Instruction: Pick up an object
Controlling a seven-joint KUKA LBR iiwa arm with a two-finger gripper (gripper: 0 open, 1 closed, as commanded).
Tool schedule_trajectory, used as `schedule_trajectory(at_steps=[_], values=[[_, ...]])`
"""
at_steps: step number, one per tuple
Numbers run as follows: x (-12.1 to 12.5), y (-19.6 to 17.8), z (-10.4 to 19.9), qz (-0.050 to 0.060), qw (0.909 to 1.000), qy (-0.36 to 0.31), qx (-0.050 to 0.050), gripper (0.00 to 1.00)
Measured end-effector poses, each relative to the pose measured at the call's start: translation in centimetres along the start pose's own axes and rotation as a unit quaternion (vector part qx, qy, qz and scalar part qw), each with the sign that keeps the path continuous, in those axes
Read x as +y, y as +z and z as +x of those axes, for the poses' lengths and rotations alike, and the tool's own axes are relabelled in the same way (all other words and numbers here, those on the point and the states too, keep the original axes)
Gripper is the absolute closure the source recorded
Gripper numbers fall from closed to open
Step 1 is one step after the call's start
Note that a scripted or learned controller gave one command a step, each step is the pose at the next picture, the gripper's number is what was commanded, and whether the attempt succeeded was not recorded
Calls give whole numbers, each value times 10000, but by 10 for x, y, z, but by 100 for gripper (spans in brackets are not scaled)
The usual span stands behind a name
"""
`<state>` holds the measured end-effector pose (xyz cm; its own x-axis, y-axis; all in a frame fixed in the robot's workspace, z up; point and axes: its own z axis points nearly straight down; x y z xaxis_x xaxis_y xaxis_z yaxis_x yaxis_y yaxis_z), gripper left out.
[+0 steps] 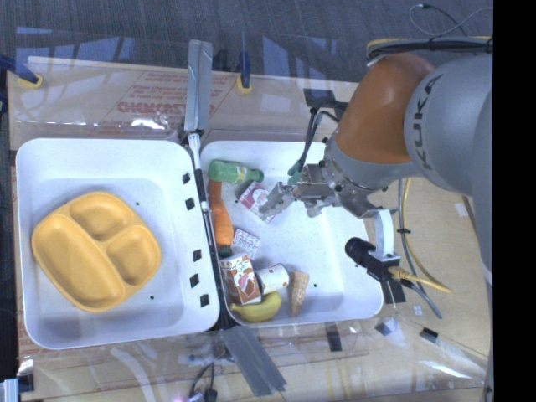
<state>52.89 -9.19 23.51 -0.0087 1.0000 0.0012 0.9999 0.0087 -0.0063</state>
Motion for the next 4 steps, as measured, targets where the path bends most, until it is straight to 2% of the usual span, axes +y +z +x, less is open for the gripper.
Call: schedule_trajectory(at_steps=[1, 2, 3, 4], values=[[56, 63, -1, -12, 9954, -959, -9, 0], [82, 136, -23, -89, 9910, -1339, -21, 0], [42, 135, -51, -99, 9858, -1674, -35, 0], [43, 124, -52, -111, 9855, -1693, -56, 100]])
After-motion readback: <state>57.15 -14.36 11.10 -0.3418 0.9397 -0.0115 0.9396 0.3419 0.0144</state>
